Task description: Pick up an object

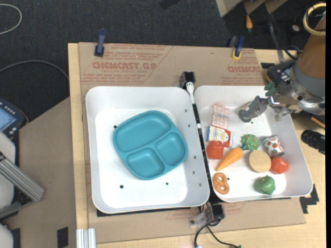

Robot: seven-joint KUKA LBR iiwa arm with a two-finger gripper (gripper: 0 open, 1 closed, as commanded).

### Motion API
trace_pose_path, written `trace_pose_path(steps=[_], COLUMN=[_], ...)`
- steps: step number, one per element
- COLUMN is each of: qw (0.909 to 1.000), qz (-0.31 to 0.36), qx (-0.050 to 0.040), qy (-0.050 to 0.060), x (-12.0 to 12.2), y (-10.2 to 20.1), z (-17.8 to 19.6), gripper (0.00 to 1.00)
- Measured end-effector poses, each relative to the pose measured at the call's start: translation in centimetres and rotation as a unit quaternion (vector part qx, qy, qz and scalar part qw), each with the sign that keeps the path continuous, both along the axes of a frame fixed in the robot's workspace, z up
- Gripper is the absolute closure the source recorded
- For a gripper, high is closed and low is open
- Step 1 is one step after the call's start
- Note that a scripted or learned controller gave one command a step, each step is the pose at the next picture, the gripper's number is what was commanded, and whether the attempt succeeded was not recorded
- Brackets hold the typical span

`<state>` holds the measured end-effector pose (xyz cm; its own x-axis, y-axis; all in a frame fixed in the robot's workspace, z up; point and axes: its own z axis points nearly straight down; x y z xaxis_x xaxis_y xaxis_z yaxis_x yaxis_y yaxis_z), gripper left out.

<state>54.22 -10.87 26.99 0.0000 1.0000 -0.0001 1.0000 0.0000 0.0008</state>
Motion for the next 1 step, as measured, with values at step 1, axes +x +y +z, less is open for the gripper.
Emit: trace_pose_path(steps=[1], qw=[1.0], qz=[0.001], qx=[-0.001], qy=[-0.01], x=[-6.38], y=[1.13], z=[17.16], gripper=[0.0])
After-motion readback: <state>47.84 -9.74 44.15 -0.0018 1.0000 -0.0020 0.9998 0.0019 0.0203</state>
